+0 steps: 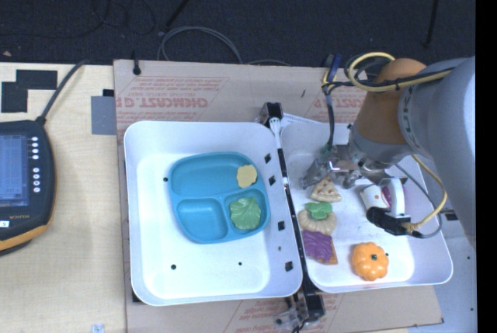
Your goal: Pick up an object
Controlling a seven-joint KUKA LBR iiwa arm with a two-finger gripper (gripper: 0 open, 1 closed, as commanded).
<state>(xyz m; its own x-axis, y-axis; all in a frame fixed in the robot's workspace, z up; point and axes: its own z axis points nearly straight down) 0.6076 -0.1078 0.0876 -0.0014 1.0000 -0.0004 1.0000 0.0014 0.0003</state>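
Note:
My gripper [335, 171] hangs low in the right bin [435, 265], near its left-middle part, under the orange band of the arm. Its fingers stand just above a tan wedge-shaped toy food [325, 191]. Below that lie a green-topped beige piece [318, 216], a purple slab [318, 245] and an orange pumpkin [369, 260]. A white and red object [378, 196] lies to the right of the gripper. Whether anything sits between the fingers is not visible.
The left bin [147, 246] holds a blue divided tray [203, 199] with a green leafy piece [245, 213] and a small yellow piece [246, 175] on it. A pendant [19, 176] lies at the far left of the bench. Cables run over the right bin's right side.

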